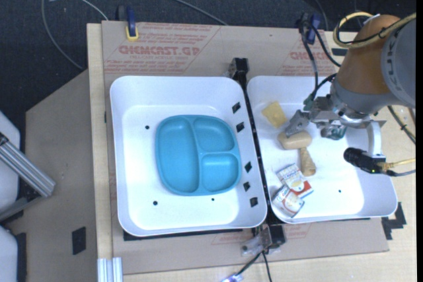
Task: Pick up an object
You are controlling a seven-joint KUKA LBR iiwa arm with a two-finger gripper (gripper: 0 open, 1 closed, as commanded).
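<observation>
Two white bins side by side on the counter (79, 142). Left bin (125, 142), centre-left of frame, holds a blue divided plate (197, 154). Right bin (350, 198), centre-right, holds the loose items: a pale yellow wedge (273, 113) near its upper left, a tan rounded block (295, 140) just below that, a cork-like cylinder (307, 162) lower again, and two small red-and-white packets (293, 189) against the lower left rim. End effector (316, 117) is low in the upper part of the right bin, just right of the tan block; finger state cannot be told from this angle, and nothing visibly sits in it. Judgement: pick not yet made; grasp and lift both remain. Items crowd the bin's left side near the divider; right half of the bin floor is open, room to lift away.
</observation>
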